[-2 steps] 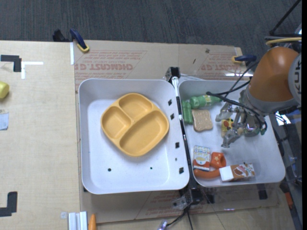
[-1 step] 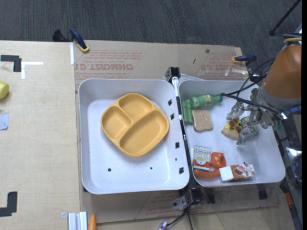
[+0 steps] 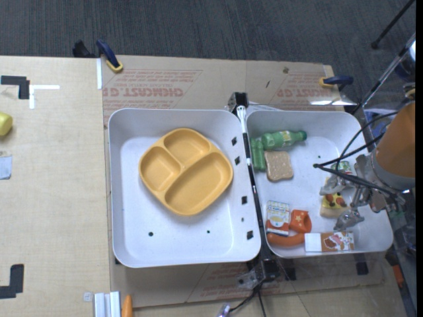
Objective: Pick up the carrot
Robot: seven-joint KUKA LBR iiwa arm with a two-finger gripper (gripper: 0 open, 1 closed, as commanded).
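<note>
**Hovering at the right bin's far edge**

Reaching in from the right, the grey arm (image 3: 396,147) shows its orange band as a large blurred shape at the edge of the view, with dark cables fanning out from it toward the middle of the right bin (image 3: 310,125). Below the band the wrist angles down and leftward, ending in the gripper (image 3: 344,200), which sits low over the right-hand side of that bin. Metal parts and wires crowd around its tip, and from where I stand I cannot tell how far apart its tips are, nor whether anything sits between them. A small yellow and red toy (image 3: 332,205) lies right beside or under the tip; whether they touch I cannot tell.

The carrot (image 3: 283,239) lies along the near wall of the right bin, a curved orange piece well to the left of the gripper and apart from it. An orange-red item (image 3: 301,220) rests against its upper side, and a small printed card (image 3: 278,213) sits just above it. A flat red and white packet (image 3: 330,242) lies just to its right.

Farther back in the same bin lie a green bottle (image 3: 283,139) on its side and a slice of toy bread (image 3: 279,166) near it. The left bin (image 3: 125,197) holds a yellow divided plate (image 3: 162,193).
</note>
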